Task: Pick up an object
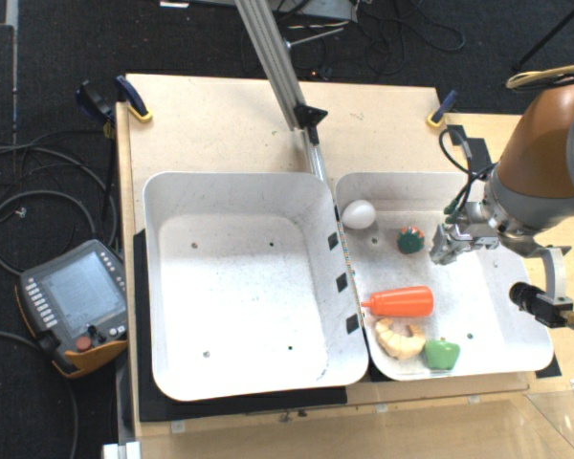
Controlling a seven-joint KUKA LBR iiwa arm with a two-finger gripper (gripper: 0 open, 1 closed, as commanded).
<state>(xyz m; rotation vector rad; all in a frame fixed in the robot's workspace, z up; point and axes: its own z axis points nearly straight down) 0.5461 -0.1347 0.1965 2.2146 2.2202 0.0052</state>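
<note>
tool [446, 248] hangs by the right bin's [517, 352] far edge, grip unreadable; green ball [410, 241] just left, open floor nearer.

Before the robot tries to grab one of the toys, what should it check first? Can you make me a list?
1. Toys to pick in the right bin: ok, white egg, small dark green toy, orange carrot, beige toy, green pepper.
2. Gripper above that bin: ok.
3. Nearest toy: ok, the small dark green toy lies just left of the gripper.
4. Gripper carrying nothing: cannot tell.
5. Room around each toy: not ok for carrot and beige toy, which touch; egg sits apart.
</note>
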